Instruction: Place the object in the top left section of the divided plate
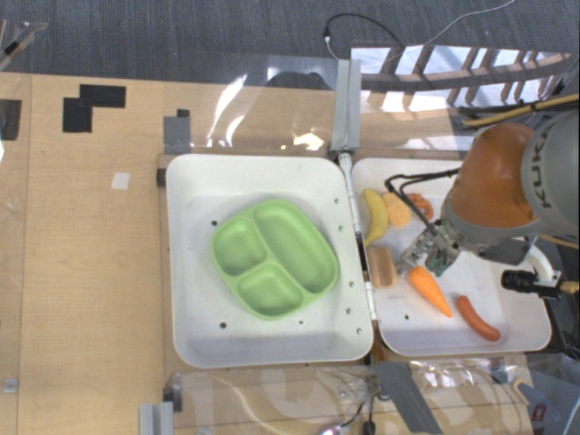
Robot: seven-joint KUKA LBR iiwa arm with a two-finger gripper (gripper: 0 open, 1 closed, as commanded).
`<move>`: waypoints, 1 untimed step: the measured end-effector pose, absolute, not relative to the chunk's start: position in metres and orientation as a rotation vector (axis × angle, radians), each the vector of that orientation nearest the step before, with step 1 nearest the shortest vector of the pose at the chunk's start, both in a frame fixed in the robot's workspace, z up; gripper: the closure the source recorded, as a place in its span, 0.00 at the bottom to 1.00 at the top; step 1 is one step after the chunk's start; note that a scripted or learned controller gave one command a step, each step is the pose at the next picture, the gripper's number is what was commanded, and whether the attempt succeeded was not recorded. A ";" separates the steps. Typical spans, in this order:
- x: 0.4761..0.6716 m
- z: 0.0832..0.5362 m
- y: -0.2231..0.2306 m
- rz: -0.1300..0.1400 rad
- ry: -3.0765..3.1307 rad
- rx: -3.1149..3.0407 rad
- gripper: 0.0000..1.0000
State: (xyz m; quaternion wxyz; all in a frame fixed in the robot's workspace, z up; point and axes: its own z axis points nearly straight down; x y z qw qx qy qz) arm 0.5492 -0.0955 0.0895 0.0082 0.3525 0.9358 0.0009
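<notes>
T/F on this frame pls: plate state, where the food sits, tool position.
1. The green divided plate lies in the left bin. True.
2. A carrot already sits in one of the plate's sections. False: the carrot lies in the right bin.
3. The banana lies in the right bin, near the divider. True.
4. The tool hovers over the left bin. False: it is over the right bin, just above the carrot.
5. The sausage lies to the carrot's right. True.
</notes>
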 end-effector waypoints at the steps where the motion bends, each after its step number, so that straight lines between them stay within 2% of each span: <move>1: 0.580 0.089 -0.086 0.001 3.046 0.715 1.00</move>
